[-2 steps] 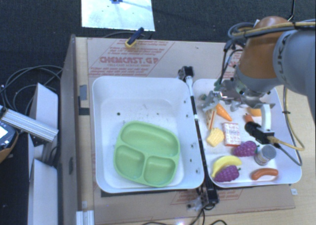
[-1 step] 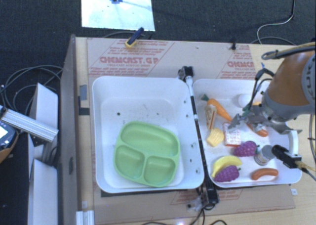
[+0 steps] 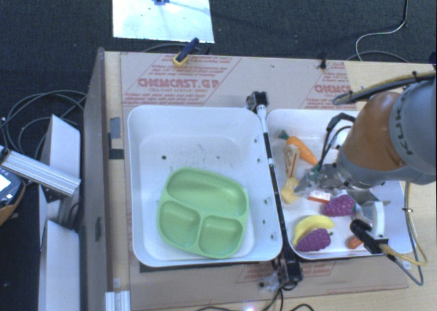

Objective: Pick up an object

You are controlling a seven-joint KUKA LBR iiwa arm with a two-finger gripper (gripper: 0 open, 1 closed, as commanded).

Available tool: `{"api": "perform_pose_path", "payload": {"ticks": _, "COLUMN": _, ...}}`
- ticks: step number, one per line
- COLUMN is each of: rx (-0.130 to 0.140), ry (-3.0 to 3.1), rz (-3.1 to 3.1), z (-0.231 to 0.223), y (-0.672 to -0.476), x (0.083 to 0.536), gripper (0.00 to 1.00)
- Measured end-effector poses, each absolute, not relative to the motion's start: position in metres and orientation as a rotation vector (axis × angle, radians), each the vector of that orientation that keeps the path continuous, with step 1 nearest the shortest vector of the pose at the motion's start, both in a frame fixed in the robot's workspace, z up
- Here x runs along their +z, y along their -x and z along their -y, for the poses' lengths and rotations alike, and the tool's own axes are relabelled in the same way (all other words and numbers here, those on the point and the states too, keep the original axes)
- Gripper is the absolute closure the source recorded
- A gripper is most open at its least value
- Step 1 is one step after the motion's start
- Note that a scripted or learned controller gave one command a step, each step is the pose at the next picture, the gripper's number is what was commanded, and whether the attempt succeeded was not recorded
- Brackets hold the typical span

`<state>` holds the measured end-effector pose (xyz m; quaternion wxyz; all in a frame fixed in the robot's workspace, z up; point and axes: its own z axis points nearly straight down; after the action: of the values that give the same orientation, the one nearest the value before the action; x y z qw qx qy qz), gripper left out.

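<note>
The right bin (image 3: 321, 119) holds several toy foods. An orange carrot (image 3: 300, 147) lies near its far left, with a pale wedge (image 3: 291, 163) just below it and a yellow piece (image 3: 289, 195) by the left wall. A banana (image 3: 313, 224) and a purple grape bunch (image 3: 314, 240) sit at the front, and a second grape bunch (image 3: 340, 205) lies mid-bin beside a thin red piece (image 3: 317, 199). My gripper (image 3: 314, 180) is low in the bin, between the pale wedge and the second grape bunch, just above the red piece. The arm hides the bin's right part.
The left bin (image 3: 147, 125) holds a green divided plate (image 3: 203, 212). A black bar (image 3: 268, 159) runs along the divide between the bins. A small orange piece (image 3: 353, 241) lies at the right bin's front right.
</note>
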<state>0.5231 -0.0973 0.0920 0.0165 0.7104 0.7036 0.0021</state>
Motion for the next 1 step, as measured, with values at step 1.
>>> {"api": "perform_pose_path", "payload": {"ticks": 1, "rx": 0.008, "ry": -2.210, "rz": -2.206, "z": 0.1003, "y": -0.5801, "x": 0.0911, "gripper": 0.00}}
